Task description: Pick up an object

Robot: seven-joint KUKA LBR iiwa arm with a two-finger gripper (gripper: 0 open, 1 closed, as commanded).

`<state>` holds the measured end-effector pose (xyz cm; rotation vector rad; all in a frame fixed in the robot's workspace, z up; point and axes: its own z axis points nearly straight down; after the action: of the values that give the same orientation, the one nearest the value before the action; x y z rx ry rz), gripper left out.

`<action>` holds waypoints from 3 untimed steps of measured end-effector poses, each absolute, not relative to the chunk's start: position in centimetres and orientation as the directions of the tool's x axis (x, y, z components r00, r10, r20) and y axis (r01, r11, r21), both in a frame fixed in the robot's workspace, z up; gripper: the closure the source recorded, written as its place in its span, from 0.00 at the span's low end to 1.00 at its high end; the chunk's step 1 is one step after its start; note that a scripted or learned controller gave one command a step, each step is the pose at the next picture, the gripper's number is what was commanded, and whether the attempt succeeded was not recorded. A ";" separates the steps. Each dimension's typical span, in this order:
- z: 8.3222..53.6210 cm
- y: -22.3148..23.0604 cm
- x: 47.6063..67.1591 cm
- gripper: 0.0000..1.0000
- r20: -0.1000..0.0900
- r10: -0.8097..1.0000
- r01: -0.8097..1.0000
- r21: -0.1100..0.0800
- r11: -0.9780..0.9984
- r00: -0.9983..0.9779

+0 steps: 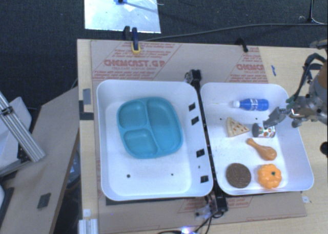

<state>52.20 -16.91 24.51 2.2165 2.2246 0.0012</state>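
The right bin [294, 148] holds several small toys. A blue bottle [252, 104] lies at its back and a tan pizza wedge [236, 127] at its left. A brown drumstick [262, 149] lies in the middle, with a dark round cookie [238, 175] and an orange pumpkin [269, 175] at the front. A small patterned can [265, 132] lies on its side near the bin's middle. My gripper [270, 123] reaches in from the right and hangs just above and right of this can, close to it or touching it.
The left bin [115, 176] carries a blue divided plate [149, 127]. A black hinge strip [201, 130] runs between the bins. A metal frame [20, 130] stands off the bench at the left.
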 end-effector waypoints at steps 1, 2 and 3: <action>19.1 -15.9 52.5 0.00 0.001 1.000 1.000 -0.002 0.002 -0.002; 13.6 -15.2 53.3 0.00 0.001 1.000 1.000 -0.001 0.002 -0.002; 8.4 -15.2 53.3 0.00 0.001 1.000 1.000 -0.002 0.001 -0.001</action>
<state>53.31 -15.16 8.43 2.2218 2.2235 -0.0009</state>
